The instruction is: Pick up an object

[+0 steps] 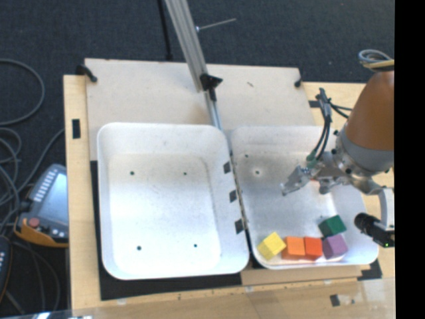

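Along the front edge of the right bin (265, 145) lies a row of blocks: a yellow block (271, 244), two orange blocks (295, 247) (313, 247) and a purple block (334, 246). A green block (331, 225) sits just behind the purple one. My gripper (294, 180) hangs over the middle of the right bin, behind the row and apart from every block. Nothing shows in its grasp. The grey arm with its orange band (375, 111) reaches in from the right.
The left bin (113, 178) sits beside the right one, with small clips (234, 196) along the shared rim. A slanted aluminium bar (189, 38) rises from the back of the bench. Cables and a pendant (46, 201) lie off the bench to the left.
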